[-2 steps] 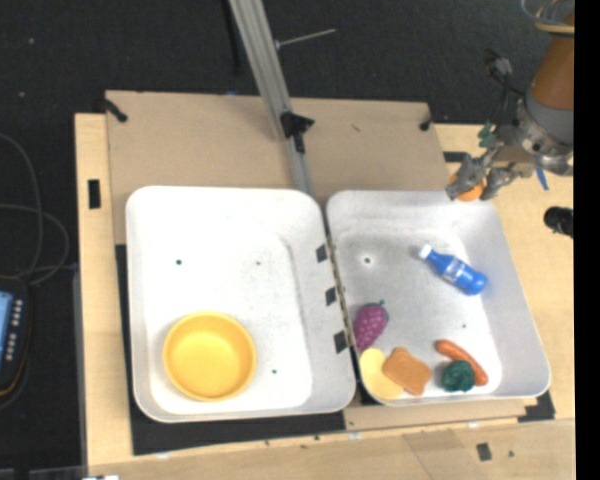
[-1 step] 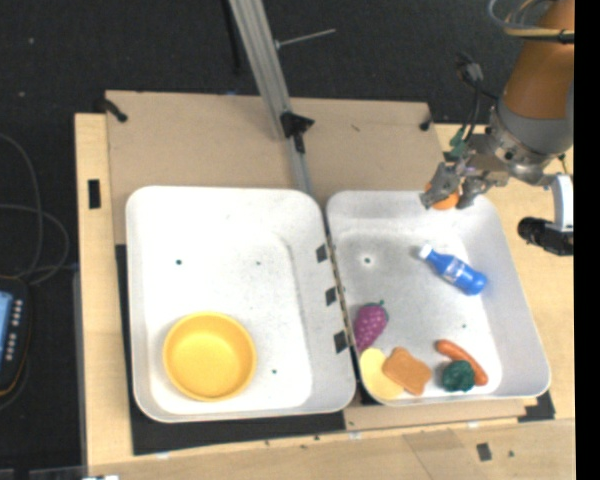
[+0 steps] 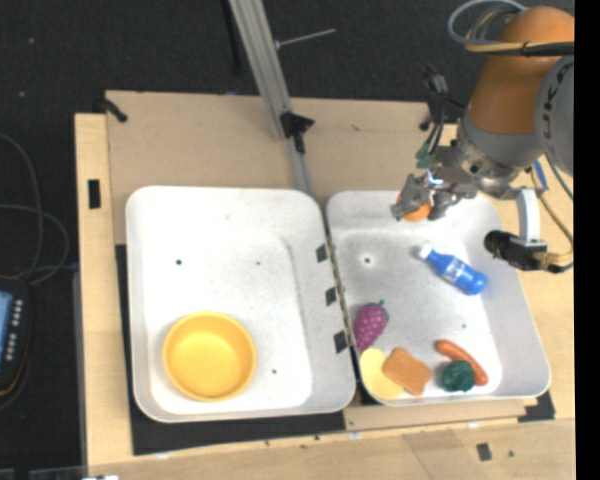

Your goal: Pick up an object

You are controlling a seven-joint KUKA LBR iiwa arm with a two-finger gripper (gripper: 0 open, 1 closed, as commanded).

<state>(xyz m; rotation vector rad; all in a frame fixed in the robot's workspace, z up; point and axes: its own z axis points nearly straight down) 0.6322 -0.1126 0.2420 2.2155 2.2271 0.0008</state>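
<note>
My gripper hangs over the far edge of the right bin, its fingers shut on a small orange object that shows between them. Below it in the same bin lie a blue bottle with a white cap, a purple bunch of grapes, a brown slice of toast on a pale yellow piece, and an orange carrot beside a green piece.
The left bin holds a yellow bowl at its near left. A grey metal pole slants down to the gap between the bins. The arm's black cable fitting overhangs the right bin's right side.
</note>
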